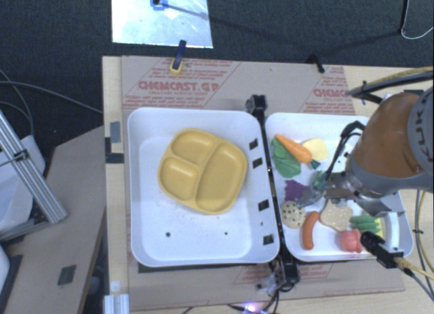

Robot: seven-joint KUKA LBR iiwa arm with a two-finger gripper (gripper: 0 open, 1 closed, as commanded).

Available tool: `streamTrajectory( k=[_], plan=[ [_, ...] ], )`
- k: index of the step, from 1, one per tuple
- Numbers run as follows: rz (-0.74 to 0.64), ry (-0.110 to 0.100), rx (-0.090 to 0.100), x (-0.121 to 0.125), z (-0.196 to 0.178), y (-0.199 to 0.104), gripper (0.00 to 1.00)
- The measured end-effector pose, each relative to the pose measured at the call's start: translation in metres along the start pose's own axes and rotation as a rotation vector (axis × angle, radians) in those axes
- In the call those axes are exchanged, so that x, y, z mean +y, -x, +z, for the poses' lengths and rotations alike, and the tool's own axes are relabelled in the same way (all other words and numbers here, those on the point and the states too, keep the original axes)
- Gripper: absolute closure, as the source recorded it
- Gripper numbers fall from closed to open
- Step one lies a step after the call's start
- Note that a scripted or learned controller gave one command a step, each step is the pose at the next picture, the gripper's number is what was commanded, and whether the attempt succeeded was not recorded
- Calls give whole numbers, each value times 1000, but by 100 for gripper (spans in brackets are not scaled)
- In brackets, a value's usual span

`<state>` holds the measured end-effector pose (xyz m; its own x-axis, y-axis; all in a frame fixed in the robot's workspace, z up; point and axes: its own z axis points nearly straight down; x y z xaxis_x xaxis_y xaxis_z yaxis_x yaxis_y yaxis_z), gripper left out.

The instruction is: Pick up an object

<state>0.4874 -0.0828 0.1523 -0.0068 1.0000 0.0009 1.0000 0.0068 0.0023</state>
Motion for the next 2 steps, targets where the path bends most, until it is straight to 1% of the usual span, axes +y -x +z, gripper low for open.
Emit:
streamTrajectory(
  k=[1,2],
  plan=[
    [-3,2,0,1,-34,-48,0],
    [-2,-1,1,6,-32,-91,0]
  ],
)
